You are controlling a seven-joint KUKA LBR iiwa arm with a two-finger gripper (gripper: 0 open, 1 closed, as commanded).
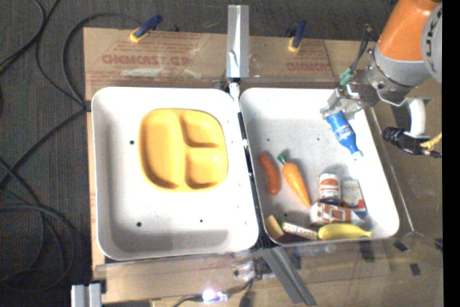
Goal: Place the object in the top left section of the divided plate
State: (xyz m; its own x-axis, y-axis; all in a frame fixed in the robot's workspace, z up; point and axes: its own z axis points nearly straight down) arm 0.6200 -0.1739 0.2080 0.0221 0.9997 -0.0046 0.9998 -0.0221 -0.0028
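Note:
A yellow divided plate (183, 148) lies in the left white bin (115, 226), with one long section on its left and two smaller ones on its right. My gripper (341, 106) is over the upper right part of the right bin (287, 111), far right of the plate. A blue bottle (343, 129) with a pale cap hangs slanted from the fingers, its top pinched between them and its cap end pointing down and right.
The right bin's lower half holds an orange carrot (295, 181), a red-orange sausage-like piece (270, 174), two small cans (330, 187), a yellow banana (344, 231) and small cartons (327, 212). A metal divider (237, 47) stands between the bins.

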